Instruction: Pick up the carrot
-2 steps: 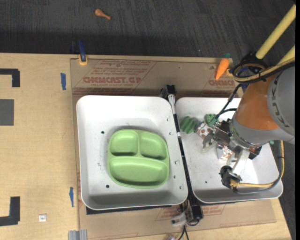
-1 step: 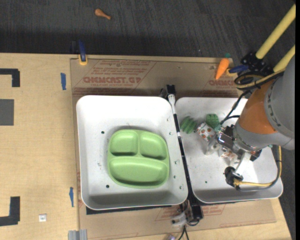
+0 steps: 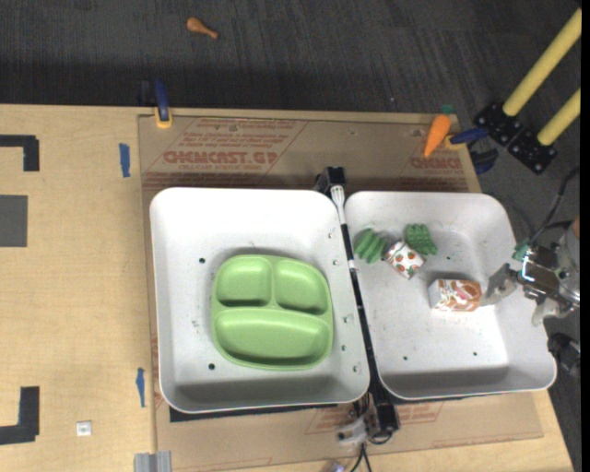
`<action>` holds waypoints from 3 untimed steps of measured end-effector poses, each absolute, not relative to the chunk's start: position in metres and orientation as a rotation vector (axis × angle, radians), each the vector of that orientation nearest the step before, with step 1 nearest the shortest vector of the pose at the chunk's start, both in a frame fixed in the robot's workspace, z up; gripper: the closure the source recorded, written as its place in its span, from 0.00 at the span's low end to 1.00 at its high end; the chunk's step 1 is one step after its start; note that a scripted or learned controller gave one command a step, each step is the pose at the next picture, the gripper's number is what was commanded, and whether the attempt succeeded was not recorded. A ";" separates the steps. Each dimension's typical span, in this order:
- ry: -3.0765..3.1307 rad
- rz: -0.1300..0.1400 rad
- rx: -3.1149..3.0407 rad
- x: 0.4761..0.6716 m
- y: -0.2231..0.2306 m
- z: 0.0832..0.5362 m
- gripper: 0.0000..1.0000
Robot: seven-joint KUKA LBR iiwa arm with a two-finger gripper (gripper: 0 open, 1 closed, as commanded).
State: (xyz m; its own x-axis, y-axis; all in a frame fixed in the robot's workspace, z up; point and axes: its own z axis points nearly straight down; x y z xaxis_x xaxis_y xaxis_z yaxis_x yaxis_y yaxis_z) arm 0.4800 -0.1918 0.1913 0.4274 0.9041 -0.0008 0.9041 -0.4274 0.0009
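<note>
Behind right bin [image 3: 479, 207], carrot [image 3: 437, 135] (on cardboard), untouched

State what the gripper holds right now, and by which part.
Nothing is seen held. The gripper sits at the right bin's right edge; the carrot lies outside, beyond the bins.

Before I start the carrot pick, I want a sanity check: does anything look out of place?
Yes. The carrot lies outside both bins, on the cardboard behind the right bin, not with the items inside. Another small orange thing lies on the dark floor further back. The gripper sits at the right bin's right edge.
</note>
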 end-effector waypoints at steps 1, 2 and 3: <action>1.107 -0.003 2.944 0.479 -0.200 0.135 0.00; 0.316 -0.003 3.127 0.479 -0.217 0.132 0.00; 0.319 -0.006 3.129 0.479 -0.217 0.142 1.00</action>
State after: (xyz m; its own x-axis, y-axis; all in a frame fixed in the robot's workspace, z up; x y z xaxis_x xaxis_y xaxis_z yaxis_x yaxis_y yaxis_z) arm 0.4790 -0.2166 0.1422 0.9794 0.2018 -0.0032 0.2018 -0.9794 -0.0045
